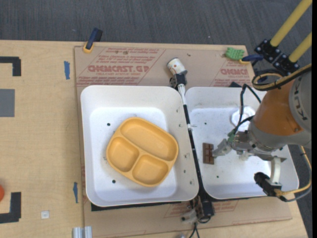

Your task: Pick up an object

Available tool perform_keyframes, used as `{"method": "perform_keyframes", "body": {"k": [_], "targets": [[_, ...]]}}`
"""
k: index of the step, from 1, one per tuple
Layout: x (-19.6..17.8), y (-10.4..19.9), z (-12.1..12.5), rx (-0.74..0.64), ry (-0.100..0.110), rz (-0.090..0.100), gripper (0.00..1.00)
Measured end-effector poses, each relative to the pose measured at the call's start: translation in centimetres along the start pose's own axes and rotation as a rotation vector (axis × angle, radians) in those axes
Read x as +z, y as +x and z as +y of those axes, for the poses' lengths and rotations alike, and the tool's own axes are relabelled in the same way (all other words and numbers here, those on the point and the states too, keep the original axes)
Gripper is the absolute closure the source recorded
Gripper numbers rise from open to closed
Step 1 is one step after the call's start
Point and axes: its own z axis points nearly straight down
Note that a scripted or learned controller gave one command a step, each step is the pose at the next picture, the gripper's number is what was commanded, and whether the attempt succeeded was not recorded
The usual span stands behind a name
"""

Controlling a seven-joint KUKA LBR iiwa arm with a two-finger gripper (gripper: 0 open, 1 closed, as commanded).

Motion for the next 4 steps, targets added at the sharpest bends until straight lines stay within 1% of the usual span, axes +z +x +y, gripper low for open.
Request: {"method": "perform_keyframes", "body": {"k": [1,2,3,4], "targets": [[0.0,-6.5,5.3,0.184,0.0,0.001,0.0],[0.0,-6.2,11.3,-0.095,-0.003,-0.002,0.0],[0.0,-3.4,15.8,-0.344,-0.004,-0.002,0.0],[-1.1,-3.3,15.9,-0.345,-0.008,-0.005,1.0]]}}
